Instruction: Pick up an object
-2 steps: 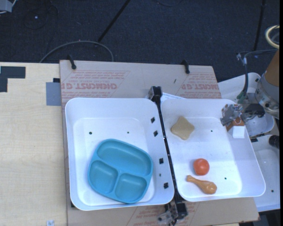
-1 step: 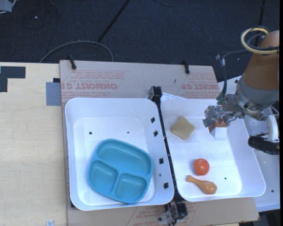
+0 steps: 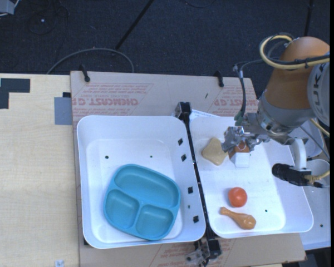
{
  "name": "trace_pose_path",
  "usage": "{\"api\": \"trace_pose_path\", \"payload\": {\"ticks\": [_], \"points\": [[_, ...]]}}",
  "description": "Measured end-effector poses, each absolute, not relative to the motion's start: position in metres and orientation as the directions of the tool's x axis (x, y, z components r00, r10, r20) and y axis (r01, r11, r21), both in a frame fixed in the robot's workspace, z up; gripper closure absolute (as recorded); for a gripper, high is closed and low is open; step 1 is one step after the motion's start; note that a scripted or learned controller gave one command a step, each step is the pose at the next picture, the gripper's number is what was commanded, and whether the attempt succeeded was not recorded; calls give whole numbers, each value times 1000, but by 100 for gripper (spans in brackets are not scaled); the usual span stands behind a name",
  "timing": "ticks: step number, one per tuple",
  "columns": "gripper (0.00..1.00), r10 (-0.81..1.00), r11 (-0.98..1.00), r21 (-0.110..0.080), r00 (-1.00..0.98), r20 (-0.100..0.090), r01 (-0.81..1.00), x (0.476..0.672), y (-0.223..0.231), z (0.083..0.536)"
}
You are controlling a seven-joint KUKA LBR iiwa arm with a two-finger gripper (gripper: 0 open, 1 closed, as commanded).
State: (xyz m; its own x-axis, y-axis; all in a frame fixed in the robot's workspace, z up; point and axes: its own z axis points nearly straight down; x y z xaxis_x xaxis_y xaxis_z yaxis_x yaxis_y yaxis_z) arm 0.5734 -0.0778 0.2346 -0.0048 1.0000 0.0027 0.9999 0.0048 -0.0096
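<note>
My gripper (image 3: pixel 240 144) hangs over the upper middle of the right bin (image 3: pixel 289 218). Just to its left, close against it, lies a tan wedge-shaped piece (image 3: pixel 214 151). A small white block (image 3: pixel 242 159) with a bit of red-orange above it shows right under the gripper; whether it is held I cannot tell. A red tomato (image 3: pixel 237 196) lies lower in the same bin, well apart from the gripper. Below the tomato rests a tan gourd-shaped toy (image 3: pixel 239 218), near the bin's front wall.
The left bin (image 3: pixel 92 149) holds a blue divided plate (image 3: pixel 142 201) at its front. A black clip-studded divider (image 3: pixel 190 171) runs between the two bins. The arm comes in from the right over the right bin's far corner.
</note>
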Motion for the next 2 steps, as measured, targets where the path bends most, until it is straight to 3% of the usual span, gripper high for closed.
{"api": "trace_pose_path", "payload": {"ticks": [2], "points": [[100, 1000, 6, -8, -6, 1, 1000, 586, 25, 239]]}}
